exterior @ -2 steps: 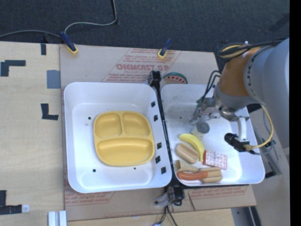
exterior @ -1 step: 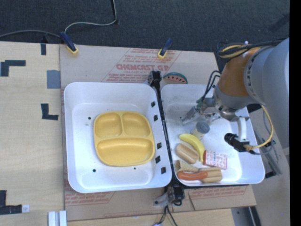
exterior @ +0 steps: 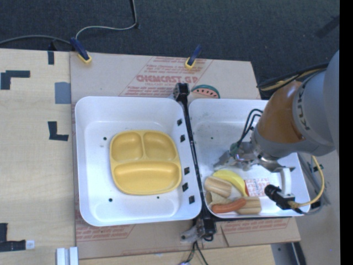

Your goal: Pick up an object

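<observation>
The arm [exterior: 292, 117] reaches down into the right bin [exterior: 220, 115], and its jaws [exterior: 238, 154] sit low over the bin floor, in the middle of that bin. Whether the jaws are open or closed cannot be told from this slant, as the wrist and cabling hide most of them; nothing can be seen between them, so I judge that no object has been picked up yet. The candidate objects lie in a cluster just below the jaws, toward the bin's near wall: a yellow banana-like piece [exterior: 231, 180] closest, a bread-coloured roll [exterior: 217, 187] beside it, a sausage-like piece [exterior: 229, 206] further out, and a small red-and-white packet [exterior: 256, 186] to the side. Well away from the jaws, in the left bin [exterior: 91, 148], rests a yellow divided plate [exterior: 145, 162]. The whole grasp and lift seem left to do.
</observation>
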